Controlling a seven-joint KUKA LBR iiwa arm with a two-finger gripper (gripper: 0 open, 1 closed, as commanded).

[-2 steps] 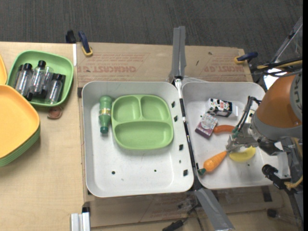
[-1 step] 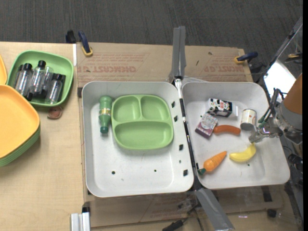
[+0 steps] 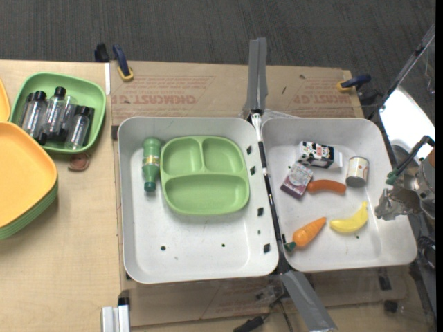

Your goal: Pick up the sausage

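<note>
The 2 white bins lay side by side. The sausage (image 3: 327, 186) rested in the right bin (image 3: 325, 251), touching a purple packet (image 3: 297, 181), with a small can (image 3: 356, 171) near its right end and a carrot (image 3: 308, 233) and banana (image 3: 350, 219) below it. The gripper (image 3: 392, 203) hung at that bin's right rim, apart from the sausage; its finger state could not be told. The left bin (image 3: 194, 254) held a green divided plate (image 3: 205, 175) and a green bottle (image 3: 150, 163).

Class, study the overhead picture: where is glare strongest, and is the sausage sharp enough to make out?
Camera view: strongest glare is a blown-out white patch at the right edge, above the gripper; the white bins are evenly lit with soft shadows; the sausage is small but clear, slightly soft-edged.
</note>
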